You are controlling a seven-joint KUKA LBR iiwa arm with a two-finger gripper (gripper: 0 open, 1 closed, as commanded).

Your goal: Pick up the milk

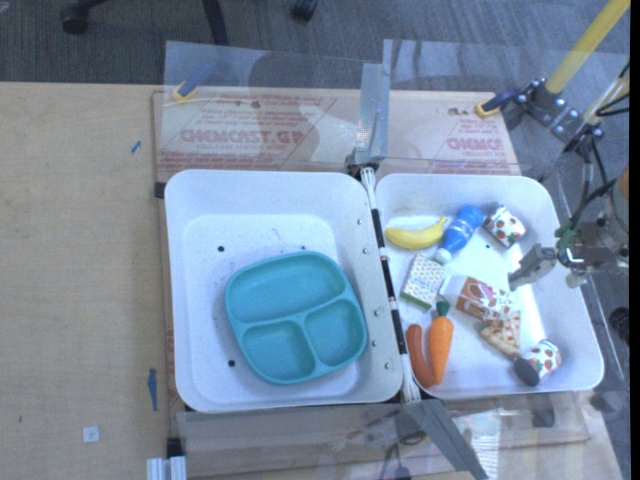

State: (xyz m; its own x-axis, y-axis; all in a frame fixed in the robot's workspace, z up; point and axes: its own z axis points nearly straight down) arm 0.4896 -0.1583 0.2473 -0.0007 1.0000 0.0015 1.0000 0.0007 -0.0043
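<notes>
from my remote station i take the teal divided plate point(295, 316) as landmark: it lies in the left white bin point(190, 268) on the wooden surface point(70, 268), its three compartments bare. the right white bin point(575, 298), touching the left bin along the shared rim just right of the plate, holds all the loose items. nearest the plate on its right i see a carrot point(440, 344) and a reddish sausage-like piece point(416, 353) lying side by side and touching. above them, still right of the plate, a small speckled box point(423, 280) sits tilted. the milk point(481, 298), a small white carton with red print, lies on its side further right of the plate, just beside the carrot top. a pizza slice point(502, 330) touches the carton on the near side. up and right of the plate a banana point(415, 232) lies next to a blue-and-white bottle point(458, 232), and a small strawberry-print cup point(505, 226) lies beyond the bottle. another such piece point(540, 361) rests at the bin's lower right corner. the end effector point(530, 266) hangs far right of the plate, just beside the milk and apart from it; i cannot tell how far it is open, and i see nothing in its grasp.
</notes>
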